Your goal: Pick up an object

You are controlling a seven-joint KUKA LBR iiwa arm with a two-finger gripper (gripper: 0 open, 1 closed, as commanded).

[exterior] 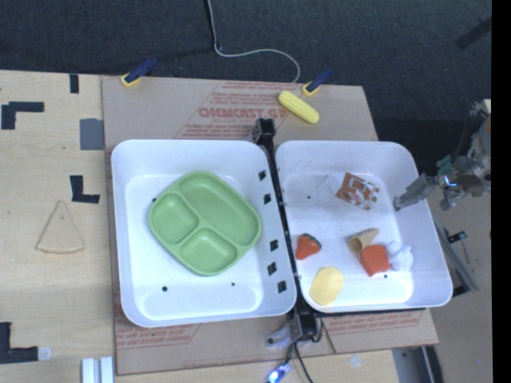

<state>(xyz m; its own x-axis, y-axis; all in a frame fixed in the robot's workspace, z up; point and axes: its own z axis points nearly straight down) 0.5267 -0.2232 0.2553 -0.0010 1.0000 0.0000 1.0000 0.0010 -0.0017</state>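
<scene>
A pale wooden desk [48, 134] with black markings carries a brown cardboard sheet [231, 110], and on that sheet sit two shallow white plastic bins side by side.

The left white bin [132, 294] holds one thing: a light green plastic tray with three compartments [205, 223], lying flat at the bin's centre and turned at a slant.

Outside the bins, at 12 o'clock of the seam between them, a yellow corn-shaped toy [299, 107] lies on the cardboard, with a blue-and-yellow clamp [317, 80] just beside it at its 1 o'clock. A second such clamp [139, 72] grips the cardboard's far left corner.

The right white bin [399, 159] holds the small objects. A red strawberry-shaped toy [307, 246] lies near the bin's 8 o'clock edge. A pale yellow rounded toy [326, 285] rests at 6 o'clock, near the front wall. A brown-and-white patterned packet [356, 190] sits at about 12 o'clock of the bin's centre. A tan cone-shaped piece [362, 238] lies near the centre, and just beside it at its 5 o'clock stands an orange-red block [375, 259], with a bit of white crumpled material [402, 255] touching its right side.

The grey gripper [409, 196] hangs at 3 o'clock, over the bin's right rim. One dark finger juts toward the bin; whether the fingers are spread or pressed together I cannot tell. Nothing shows between them.
</scene>
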